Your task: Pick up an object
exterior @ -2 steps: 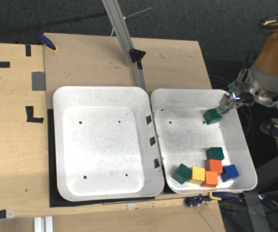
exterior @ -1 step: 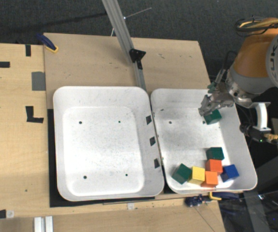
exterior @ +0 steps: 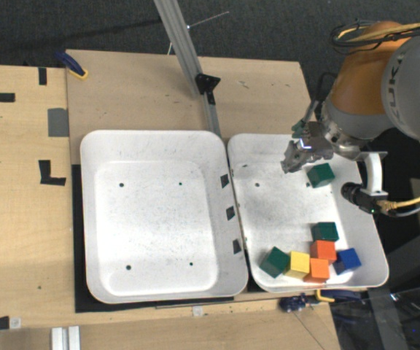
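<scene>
While the arm's gripper (exterior: pixel 297 159) hangs over the right-hand shallow white bin (exterior: pixel 268 195), jaw state impossible to tell, just beside a lone dark green cube (exterior: pixel 320 174), the approach looks underway; next it must centre over that cube and descend.

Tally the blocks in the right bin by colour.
Green: 3, one apart near the end effector, one beside the orange ones, one at the cluster's left end
Orange: 2
Yellow: 1
Blue: 1
Total: 7
</scene>
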Action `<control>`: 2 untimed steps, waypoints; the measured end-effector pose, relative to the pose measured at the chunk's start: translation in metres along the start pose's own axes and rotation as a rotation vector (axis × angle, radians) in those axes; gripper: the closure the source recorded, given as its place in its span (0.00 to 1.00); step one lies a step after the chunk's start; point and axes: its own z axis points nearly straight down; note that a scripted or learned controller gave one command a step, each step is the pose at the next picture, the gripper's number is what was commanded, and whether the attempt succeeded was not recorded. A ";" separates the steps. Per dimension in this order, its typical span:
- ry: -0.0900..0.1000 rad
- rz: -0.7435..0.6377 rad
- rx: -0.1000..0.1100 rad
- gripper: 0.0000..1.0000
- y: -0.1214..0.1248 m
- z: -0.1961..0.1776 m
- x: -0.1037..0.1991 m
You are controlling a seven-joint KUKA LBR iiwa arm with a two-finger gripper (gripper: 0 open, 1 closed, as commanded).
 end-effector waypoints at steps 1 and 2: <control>0.000 0.000 0.001 1.00 -0.011 -0.006 0.050; 0.000 -0.002 0.000 1.00 -0.011 -0.015 0.108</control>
